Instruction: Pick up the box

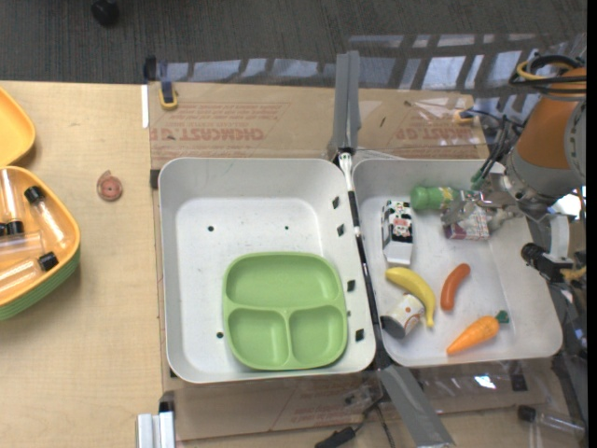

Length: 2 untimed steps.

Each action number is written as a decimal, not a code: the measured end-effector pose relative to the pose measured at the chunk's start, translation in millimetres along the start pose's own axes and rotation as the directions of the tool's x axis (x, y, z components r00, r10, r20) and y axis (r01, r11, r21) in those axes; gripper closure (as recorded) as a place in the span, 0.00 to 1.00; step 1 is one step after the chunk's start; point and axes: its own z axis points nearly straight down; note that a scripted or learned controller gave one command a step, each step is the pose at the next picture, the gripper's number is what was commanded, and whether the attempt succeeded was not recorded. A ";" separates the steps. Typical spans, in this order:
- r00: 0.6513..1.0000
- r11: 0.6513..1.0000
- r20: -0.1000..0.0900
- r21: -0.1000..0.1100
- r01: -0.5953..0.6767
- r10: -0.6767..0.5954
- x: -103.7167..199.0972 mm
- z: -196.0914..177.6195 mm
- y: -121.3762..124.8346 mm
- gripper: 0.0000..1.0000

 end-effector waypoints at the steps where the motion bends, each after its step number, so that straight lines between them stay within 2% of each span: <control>1: 1.000 1.000 0.003 0.002 0.003 -0.003 -0.2 -7.9 -0.1 1.00; 2: 0.999 0.999 0.002 0.006 -0.042 0.042 46.9 -89.2 -61.9 1.00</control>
